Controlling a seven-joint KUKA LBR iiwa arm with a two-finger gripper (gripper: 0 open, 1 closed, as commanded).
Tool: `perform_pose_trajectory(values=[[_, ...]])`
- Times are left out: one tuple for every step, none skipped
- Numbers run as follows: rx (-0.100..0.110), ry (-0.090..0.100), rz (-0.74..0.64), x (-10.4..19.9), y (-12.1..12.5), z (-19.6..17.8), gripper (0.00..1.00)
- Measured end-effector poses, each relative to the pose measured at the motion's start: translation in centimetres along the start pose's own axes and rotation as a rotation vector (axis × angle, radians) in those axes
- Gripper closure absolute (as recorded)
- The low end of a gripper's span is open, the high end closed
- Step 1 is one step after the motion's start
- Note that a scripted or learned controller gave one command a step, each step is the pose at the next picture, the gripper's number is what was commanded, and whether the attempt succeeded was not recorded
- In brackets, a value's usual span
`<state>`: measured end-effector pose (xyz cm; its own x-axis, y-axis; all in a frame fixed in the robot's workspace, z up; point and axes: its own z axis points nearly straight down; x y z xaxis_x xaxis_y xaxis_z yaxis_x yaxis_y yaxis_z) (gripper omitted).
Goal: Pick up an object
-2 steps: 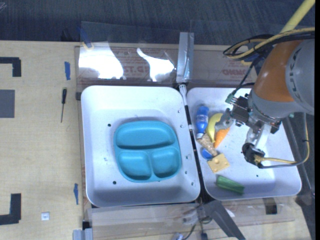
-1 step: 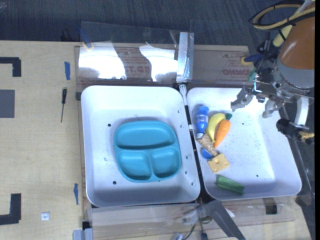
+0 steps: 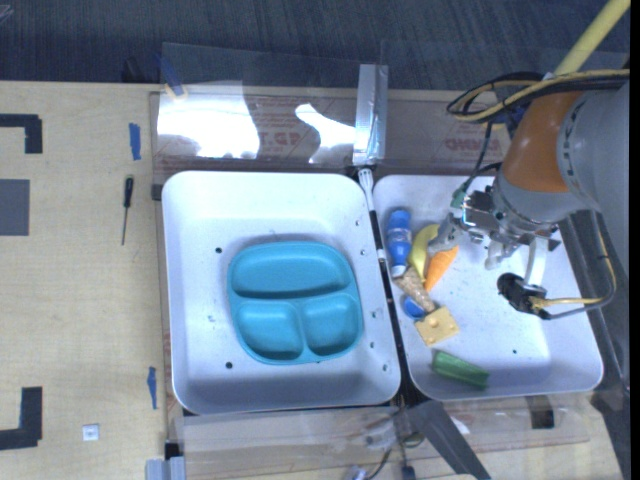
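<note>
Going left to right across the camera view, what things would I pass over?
screwdriver → blue divided tray → blue bottle → green cylinder → gripper

One fixed camera looks down on the bench (image 3: 70, 268) from above at a slant, far enough back to take in both bins whole. The gripper (image 3: 500, 243) hangs over the right bin (image 3: 520, 353), its arm (image 3: 590, 158) entering from the frame's right. The left bin (image 3: 190, 218) lies well off to the gripper's far side, toward frame centre. Beyond the gripper, at the frame's top, dark floor (image 3: 300, 8) shows.
</note>
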<state>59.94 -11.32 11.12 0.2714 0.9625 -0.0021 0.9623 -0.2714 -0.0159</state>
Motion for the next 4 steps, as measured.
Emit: perform_pose_trajectory(values=[[-0.019,0.004,0.119,4.3,4.5,-7.6,0.00],[-0.012,0.003,0.144,2.8,3.1,2.0,0.00],[-0.022,0.004,0.046,2.2,-0.5,2.4,0.00],[-0.021,0.004,0.047,2.2,-0.4,1.6,1.00]])
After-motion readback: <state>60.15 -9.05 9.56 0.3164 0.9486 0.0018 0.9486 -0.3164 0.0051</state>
